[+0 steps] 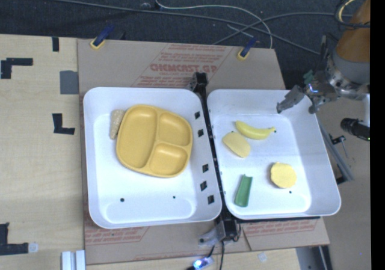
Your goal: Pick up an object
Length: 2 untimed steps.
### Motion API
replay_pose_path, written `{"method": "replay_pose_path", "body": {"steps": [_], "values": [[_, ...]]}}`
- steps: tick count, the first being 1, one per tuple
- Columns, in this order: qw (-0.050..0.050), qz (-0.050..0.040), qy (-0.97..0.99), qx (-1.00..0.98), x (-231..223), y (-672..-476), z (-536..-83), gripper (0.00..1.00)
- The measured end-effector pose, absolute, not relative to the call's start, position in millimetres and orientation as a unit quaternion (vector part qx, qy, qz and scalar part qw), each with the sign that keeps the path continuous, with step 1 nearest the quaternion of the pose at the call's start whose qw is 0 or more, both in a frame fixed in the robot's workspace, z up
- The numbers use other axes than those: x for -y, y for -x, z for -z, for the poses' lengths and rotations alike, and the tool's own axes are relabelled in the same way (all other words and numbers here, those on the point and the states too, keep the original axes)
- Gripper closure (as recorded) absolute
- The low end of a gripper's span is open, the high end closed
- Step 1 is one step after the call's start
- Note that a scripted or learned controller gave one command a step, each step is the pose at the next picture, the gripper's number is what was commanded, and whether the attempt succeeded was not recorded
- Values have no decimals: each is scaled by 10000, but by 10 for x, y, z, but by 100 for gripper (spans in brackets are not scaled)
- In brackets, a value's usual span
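While I hang over the right bin's [313, 202] far right rim, my gripper [299, 100] holds nothing | spread: cannot tell, too blurred | banana [255, 131], yellow slice [236, 144], round yellow piece [283, 175], green stick [243, 191] lie in that bin.

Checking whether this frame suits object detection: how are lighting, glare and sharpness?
Camera view: light is even and soft, with faint shadows under the banana and green piece; the white bins are bright but keep their edges; the tool looks slightly blurred; overall mildly soft.
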<state>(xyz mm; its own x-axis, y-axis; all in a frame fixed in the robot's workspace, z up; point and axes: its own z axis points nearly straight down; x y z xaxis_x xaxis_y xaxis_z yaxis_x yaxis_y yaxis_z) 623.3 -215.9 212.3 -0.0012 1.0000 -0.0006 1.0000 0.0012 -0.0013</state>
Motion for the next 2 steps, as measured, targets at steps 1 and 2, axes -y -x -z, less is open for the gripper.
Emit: {"method": "replay_pose_path", "body": {"steps": [1, 2], "values": [[16, -20, 7066, 7076, 2139, -6199, -1686, 0], [20, -25, 7068, 7074, 2222, -6144, -1180, 0]]}}
